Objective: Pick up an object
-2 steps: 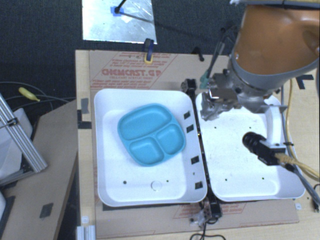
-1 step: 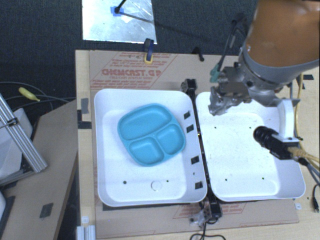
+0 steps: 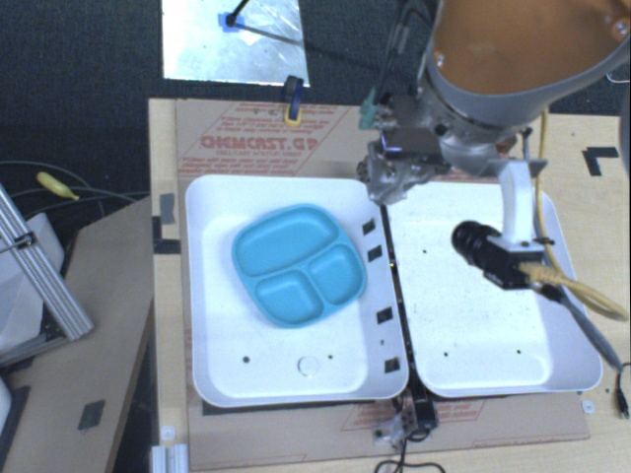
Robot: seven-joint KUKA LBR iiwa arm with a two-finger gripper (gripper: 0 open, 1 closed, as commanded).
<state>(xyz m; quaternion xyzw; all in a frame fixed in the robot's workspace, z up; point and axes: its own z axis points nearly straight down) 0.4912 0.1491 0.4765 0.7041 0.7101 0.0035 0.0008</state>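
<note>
Currently a blue divided plate (image 3: 299, 264) lies flat in the left bin (image 3: 212, 363), toward its middle, with three compartments facing up. Over the right bin (image 3: 493, 363), the arm (image 3: 523, 37) reaches in, and its gripper (image 3: 394, 180) hangs near the far edge by the divider between the bins, well apart from the plate. Whether its jaws are apart or together cannot be told.

The desk (image 3: 256, 136) is a tan board printed with red lettering, set on dark carpeted floor (image 3: 79, 77). A shiny silver sheet (image 3: 232, 28) lies on the floor beyond it (blue tape at one spot). At left stands an aluminium frame rail (image 3: 35, 274), with a yellow-tipped cable (image 3: 59, 187) nearby.
</note>
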